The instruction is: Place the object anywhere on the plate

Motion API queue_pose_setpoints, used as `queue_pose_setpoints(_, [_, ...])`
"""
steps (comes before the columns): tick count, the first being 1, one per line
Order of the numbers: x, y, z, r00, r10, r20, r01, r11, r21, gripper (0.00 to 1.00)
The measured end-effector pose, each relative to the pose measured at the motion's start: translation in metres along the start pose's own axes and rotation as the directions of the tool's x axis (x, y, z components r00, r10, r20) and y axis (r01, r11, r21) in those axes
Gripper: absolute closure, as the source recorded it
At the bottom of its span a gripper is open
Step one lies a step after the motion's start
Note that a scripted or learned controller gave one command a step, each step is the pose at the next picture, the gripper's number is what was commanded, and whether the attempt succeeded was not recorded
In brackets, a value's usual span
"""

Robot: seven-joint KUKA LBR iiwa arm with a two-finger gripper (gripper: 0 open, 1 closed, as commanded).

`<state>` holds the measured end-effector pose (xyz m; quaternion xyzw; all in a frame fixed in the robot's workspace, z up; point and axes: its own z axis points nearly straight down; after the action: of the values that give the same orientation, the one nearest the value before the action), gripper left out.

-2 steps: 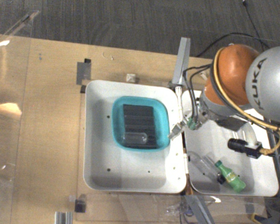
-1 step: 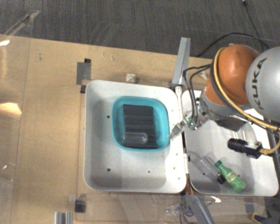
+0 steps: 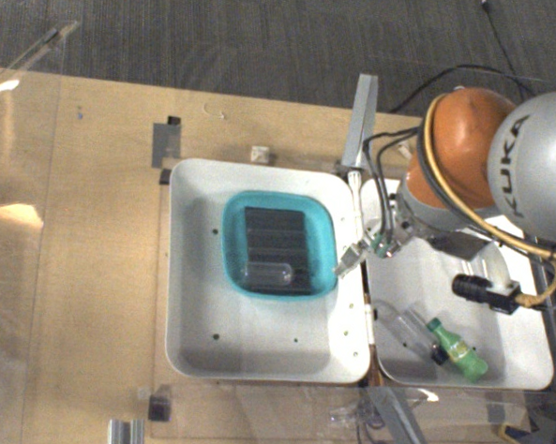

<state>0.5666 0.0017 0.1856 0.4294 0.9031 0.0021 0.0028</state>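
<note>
A teal square plate (image 3: 231,234) with rounded corners lies in the upper middle of the left bin (image 3: 251,351). A dark, ribbed rectangular object (image 3: 274,249) rests flat inside it, covering most of its floor. My gripper (image 3: 351,258) hangs over the wall between the two bins, just off the plate's right rim and apart from the dark object. The grey arm with its orange band (image 3: 457,143) reaches in from the upper right above the right bin.
In the right bin (image 3: 522,372) a small green bottle (image 3: 460,353) lies on its side near the front, beside a clear plastic item (image 3: 406,325). Cables run from the arm over that bin. A grey post (image 3: 361,118) stands behind the bins.
</note>
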Motion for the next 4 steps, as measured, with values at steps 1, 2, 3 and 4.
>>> queue_pose_setpoints(1, [0.0000,0.0000,0.0000,1.000,0.000,0.000,0.000,1.000,0.000,0.00])
queue_pose_setpoints(2, [0.0000,0.0000,0.0000,1.000,0.000,0.000,0.000,1.000,0.000,0.00])
queue_pose_setpoints(3, [0.0000,0.0000,0.0000,1.000,0.000,0.000,0.000,1.000,0.000,0.00])
queue_pose_setpoints(4, [0.0000,0.0000,0.0000,1.000,0.000,0.000,0.000,1.000,0.000,0.00])
